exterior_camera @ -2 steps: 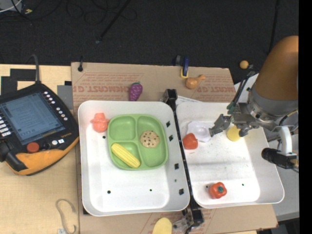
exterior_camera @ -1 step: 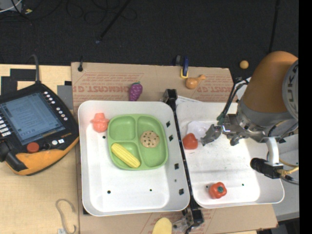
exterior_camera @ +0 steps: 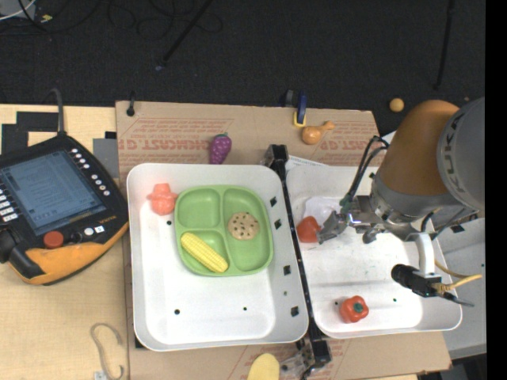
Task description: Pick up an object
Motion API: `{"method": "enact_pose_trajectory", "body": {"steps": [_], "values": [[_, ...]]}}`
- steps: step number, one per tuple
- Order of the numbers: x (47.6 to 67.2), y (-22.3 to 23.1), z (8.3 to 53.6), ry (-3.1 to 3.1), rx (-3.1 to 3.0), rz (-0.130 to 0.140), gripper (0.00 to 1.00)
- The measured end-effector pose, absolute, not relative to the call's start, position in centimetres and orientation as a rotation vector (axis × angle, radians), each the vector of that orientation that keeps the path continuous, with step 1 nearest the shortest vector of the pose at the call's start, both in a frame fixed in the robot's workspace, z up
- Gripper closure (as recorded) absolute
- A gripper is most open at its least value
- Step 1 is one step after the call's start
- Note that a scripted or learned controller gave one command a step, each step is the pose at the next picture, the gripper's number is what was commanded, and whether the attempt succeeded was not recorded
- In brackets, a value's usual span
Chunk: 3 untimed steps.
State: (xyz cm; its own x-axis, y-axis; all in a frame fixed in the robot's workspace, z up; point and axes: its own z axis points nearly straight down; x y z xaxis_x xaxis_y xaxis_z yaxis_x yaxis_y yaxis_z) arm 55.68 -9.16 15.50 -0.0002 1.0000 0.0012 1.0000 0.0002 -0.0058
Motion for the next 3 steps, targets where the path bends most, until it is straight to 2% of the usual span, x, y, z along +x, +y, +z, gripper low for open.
{"method": "enact_pose_trajectory", "body": {"steps": [1,2,3], "values": [[55.6,-8.5,11.0,-2.213,-2.221,0.006,0.00],[55.5,-8.3,8.6,-2.217,-2.219,0.005,0.00],[55.6,-8.5,9.7,-2.209,-2.227,0.003,1.00]]}}
